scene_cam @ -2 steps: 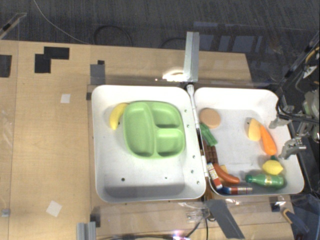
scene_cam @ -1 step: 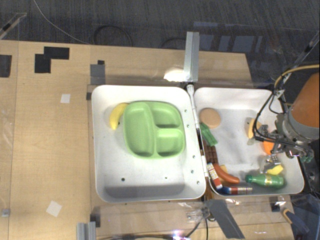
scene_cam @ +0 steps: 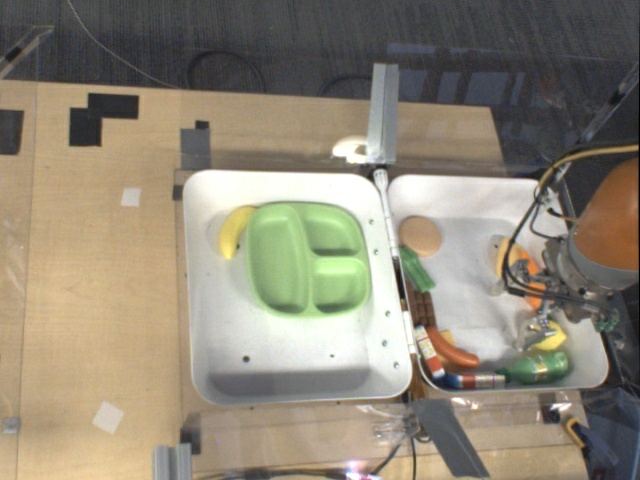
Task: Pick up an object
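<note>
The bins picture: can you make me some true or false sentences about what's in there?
1. The green tray sits in the left bin. True.
2. A banana lies in the right bin. False: it is in the left bin, beside the green tray.
3. A tan round thing lies in the right bin. True.
4. The arm comes in over the left bin. False: it is over the right bin's right side.
5. A green bottle lies along the right bin's near edge. True.
</note>
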